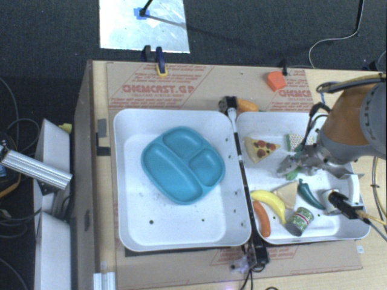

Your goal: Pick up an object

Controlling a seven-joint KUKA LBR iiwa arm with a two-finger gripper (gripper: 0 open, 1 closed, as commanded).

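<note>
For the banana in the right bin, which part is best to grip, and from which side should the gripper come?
Probably the middle of the banana, coming straight down from above. It lies flat, curved, and the sausage lies close along its lower-left side while the can stands near its lower end, so the jaws would best close across the narrow width at the upper middle, where there seems to be more room.

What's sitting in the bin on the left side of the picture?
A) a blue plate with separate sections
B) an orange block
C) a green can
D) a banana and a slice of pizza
A: the left bin holds a blue divided plate, while the banana, the pizza slice and the green can all lie in the right bin.
</note>
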